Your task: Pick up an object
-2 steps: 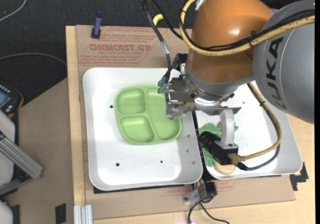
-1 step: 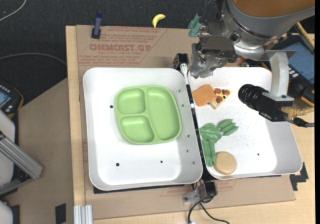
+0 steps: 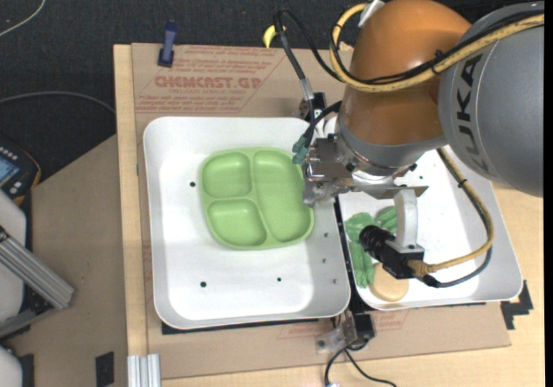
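Two bins [image 3: 173, 273] [image 3: 484, 247], one green divided plate [image 3: 255, 197].
Beside the plate hangs the claw [image 3: 321, 174]; its opening cannot be told.

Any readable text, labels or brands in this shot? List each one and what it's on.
"CHEMCAST GP": large red print at the far end of the brown board.
"UKA": black letters on the grey arm; the start of the word is cut off.
Smaller red lines under the brand name: too blurred to read.
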Controlling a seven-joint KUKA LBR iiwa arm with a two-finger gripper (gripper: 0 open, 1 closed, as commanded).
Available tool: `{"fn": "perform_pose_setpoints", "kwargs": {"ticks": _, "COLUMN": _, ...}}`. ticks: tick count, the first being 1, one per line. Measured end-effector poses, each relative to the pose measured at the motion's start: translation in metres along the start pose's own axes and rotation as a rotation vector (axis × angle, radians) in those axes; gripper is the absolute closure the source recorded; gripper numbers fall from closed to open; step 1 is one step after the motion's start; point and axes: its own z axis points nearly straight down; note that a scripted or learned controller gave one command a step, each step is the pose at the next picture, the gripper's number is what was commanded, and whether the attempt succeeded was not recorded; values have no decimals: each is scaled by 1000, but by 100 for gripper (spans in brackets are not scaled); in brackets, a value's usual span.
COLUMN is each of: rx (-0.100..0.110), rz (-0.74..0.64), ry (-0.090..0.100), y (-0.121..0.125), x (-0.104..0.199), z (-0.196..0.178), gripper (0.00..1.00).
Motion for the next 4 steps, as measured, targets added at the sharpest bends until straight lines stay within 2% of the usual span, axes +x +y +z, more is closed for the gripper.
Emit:
{"fn": "perform_pose_setpoints", "kwargs": {"ticks": 1, "rx": -38, "rz": -10, "ry": 13, "y": -19, "x": 32, "z": -180, "gripper": 100}}
{"fn": "perform_pose_setpoints", "kwargs": {"ticks": 2, "rx": -6, "rz": 0, "ry": 1, "y": 11, "x": 11, "z": -64, "gripper": 100}}
{"fn": "perform_pose_setpoints", "kwargs": {"ticks": 3, "rx": -12, "rz": -6, "ry": 5, "y": -19, "x": 23, "z": -54, "gripper": 100}}
{"fn": "perform_pose_setpoints", "kwargs": {"ticks": 4, "rx": -39, "rz": -8, "ry": 12, "y": -10, "x": 45, "z": -234, "gripper": 100}}
